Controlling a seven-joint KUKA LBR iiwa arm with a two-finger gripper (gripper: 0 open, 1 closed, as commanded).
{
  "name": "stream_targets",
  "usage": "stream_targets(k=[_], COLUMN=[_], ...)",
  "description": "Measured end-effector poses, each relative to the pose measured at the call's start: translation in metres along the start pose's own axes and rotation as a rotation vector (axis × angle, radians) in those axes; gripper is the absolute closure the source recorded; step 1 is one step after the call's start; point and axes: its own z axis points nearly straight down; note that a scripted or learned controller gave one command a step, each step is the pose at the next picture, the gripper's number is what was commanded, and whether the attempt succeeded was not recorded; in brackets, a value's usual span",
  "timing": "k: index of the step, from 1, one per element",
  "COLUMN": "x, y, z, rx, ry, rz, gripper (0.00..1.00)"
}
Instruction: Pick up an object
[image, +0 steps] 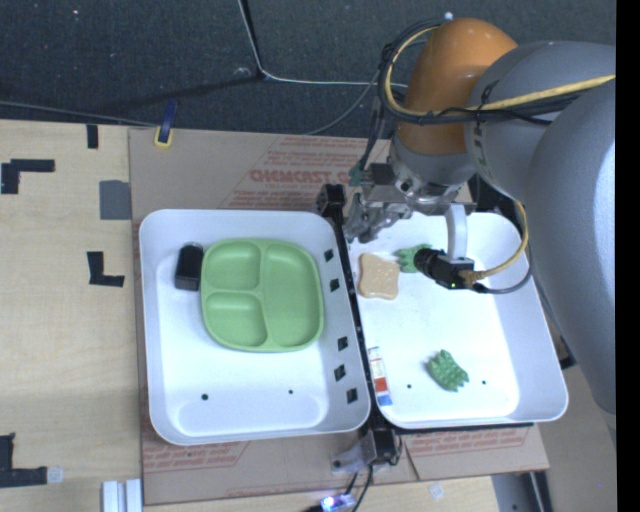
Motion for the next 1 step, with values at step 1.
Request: stream_targets(k=[1], x=[0.0554], y=[-0.0067], z=[-0.0002], rx=[0.002], ry=[0.002], rz=[-0.001], gripper=[1.0])
